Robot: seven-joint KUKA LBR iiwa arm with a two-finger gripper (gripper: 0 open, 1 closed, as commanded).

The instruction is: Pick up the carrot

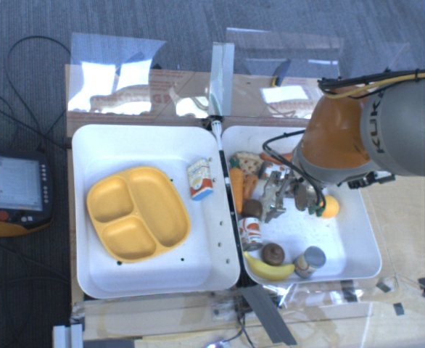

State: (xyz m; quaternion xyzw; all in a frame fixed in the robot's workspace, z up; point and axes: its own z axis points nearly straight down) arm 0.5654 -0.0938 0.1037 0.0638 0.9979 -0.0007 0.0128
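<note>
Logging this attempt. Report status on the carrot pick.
Gripper low in right bin, nothing between its fingers. Carrot against that bin's left wall, not lifted. Small can and banana close by.

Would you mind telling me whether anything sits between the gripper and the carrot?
Nothing visible does. The gripper hangs in the right bin just right of the carrot, which lies along the bin's left wall, crowded by other food.

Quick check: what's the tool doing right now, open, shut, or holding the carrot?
Tool: over the right bin, just right of the carrot; open or shut cannot be told, and no carrot is seen in it.
</note>
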